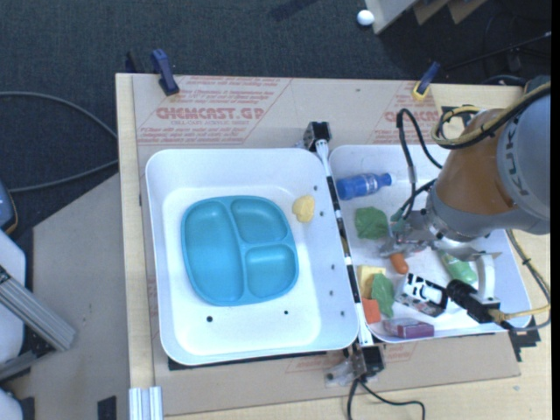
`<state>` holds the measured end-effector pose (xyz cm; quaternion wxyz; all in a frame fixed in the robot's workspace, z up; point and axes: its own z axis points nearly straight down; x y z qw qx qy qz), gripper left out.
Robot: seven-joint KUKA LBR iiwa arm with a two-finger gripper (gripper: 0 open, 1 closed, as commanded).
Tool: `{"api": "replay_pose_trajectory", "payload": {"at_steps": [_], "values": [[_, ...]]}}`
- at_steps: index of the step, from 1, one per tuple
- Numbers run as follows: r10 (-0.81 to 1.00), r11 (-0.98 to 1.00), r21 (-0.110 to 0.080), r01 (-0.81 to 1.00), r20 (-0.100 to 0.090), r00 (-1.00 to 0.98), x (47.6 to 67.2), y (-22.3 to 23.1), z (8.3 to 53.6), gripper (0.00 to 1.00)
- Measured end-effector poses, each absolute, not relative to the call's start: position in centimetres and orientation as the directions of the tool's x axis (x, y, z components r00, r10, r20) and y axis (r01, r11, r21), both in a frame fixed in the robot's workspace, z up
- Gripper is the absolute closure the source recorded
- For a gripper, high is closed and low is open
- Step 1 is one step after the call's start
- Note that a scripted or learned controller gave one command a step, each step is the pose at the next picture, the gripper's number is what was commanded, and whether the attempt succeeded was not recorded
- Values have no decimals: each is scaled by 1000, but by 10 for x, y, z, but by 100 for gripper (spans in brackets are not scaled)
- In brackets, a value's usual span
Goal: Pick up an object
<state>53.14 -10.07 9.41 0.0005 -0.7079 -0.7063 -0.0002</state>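
Reaching in from the right, the grey arm with its orange band (477, 182) hangs low over the right shallow white bin (516, 287), its end effector (404, 234) down among the clutter; whether it is open or closed cannot be told. Just beside it lie a green crumpled item (371, 222) and a small orange piece (399, 263). A blue plastic bottle (362, 185) lies near the bin's far wall. The left white bin (166, 182) holds a blue 3-compartment plastic tray (239, 248) and a small yellow lump (304, 207).

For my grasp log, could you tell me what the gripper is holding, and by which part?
It cannot be told: the gripper sits low among the right bin's toys, its tip blurred.
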Motion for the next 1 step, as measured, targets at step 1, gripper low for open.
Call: {"api": "replay_pose_trajectory", "payload": {"at_steps": [1], "values": [[1000, 1, 1, 1000, 0, -1, 564, -45, 185, 100]]}}
